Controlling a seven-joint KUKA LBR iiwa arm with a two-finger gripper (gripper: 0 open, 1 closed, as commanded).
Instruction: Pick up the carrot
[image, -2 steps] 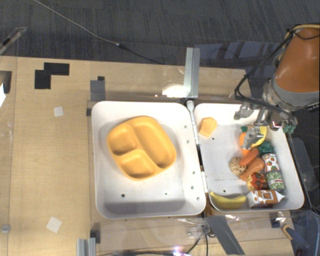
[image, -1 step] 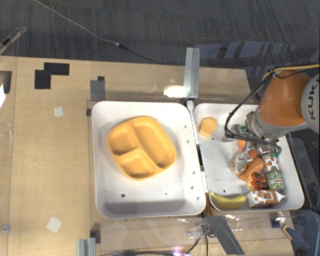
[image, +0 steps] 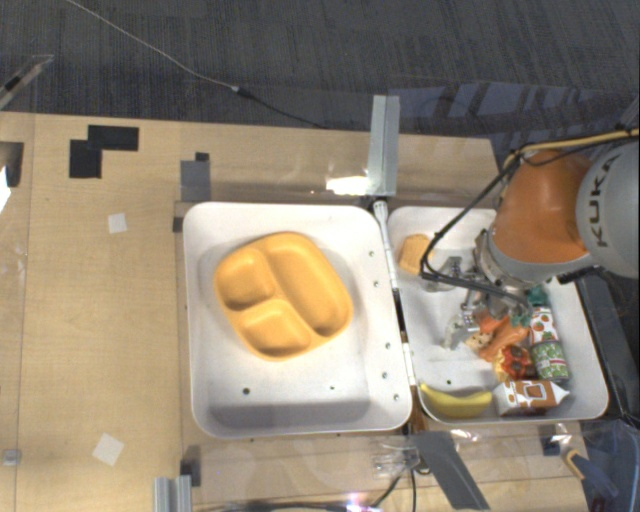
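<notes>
Bins sit side by side, the left white bin (image: 200, 330) holding a yellow three-compartment plastic plate (image: 283, 293), while in the crowded right white bin (image: 440, 362), right of centre, my metal two-finger claw (image: 470, 328) hangs low beside the orange carrot (image: 497, 338), presumably positioned for a grab, its grip impossible to judge.

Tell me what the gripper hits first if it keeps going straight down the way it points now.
Most likely the carrot: the gripper points down into the right bin, at the pile's left edge. Depth is unclear, so it may meet the bin floor beside the carrot instead.
</notes>
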